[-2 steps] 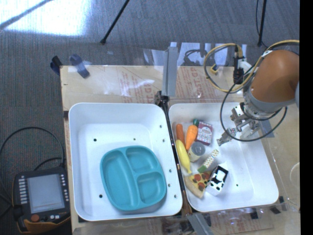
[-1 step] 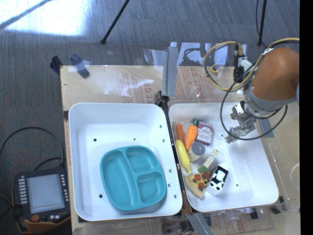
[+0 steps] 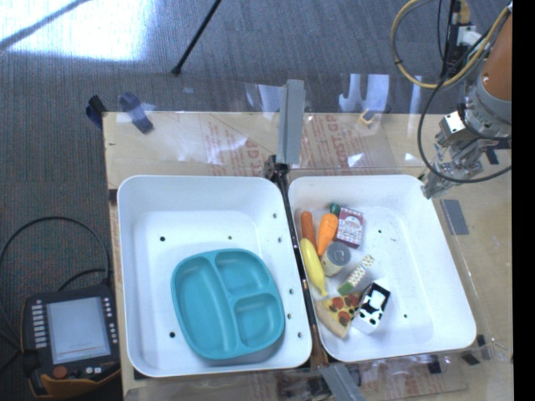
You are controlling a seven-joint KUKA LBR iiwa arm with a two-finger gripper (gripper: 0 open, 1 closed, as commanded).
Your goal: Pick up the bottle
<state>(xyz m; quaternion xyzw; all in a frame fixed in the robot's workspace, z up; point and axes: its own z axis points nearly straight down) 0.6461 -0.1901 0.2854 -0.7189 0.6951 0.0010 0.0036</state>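
Cow-patterned bottle [image 3: 373,305], right bin

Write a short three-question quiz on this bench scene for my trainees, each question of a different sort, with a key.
1. True or false: the teal divided plate lies in the left bin.
2. Which lies beside the banana? A) carrot B) spoon C) mug
3. Fill in: the gripper hangs over the right bin's ____ corner.

Key: 1 true; 2 A; 3 far right.
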